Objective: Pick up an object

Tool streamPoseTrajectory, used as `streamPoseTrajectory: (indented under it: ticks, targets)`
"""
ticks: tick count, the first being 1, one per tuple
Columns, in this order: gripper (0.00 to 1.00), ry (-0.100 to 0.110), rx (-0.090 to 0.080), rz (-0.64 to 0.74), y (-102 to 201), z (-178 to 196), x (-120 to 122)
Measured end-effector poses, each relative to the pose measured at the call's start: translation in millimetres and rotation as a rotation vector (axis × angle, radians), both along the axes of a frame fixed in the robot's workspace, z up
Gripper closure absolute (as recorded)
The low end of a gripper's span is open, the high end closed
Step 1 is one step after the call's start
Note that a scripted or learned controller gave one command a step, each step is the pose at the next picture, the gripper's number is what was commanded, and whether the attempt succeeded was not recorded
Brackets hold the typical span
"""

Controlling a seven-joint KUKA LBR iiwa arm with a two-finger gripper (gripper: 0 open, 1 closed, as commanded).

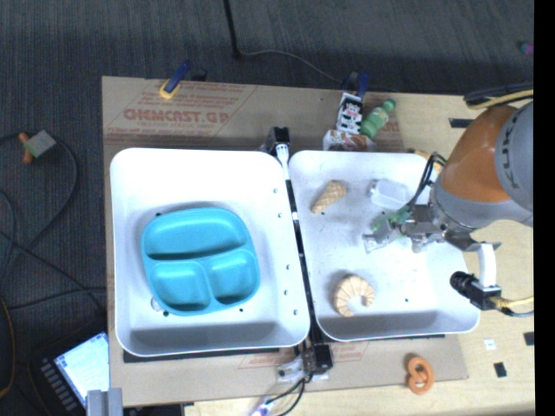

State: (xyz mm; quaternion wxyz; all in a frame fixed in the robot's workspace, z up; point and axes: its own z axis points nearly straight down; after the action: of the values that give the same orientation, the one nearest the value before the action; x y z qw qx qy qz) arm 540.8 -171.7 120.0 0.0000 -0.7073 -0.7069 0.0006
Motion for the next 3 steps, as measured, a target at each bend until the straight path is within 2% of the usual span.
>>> streamPoseTrajectory:
  ticks: [1,2,3]
  targets:
    - [0.00,-0.002,0.000,0.002,43.5,41.6,22.1]
    - [0.00,-0.006,-0.003,0.000,12.2,-32.3,44.1]
    - [0.00,0.001,-0.001,0.000,0.7,-1.5,8.9]
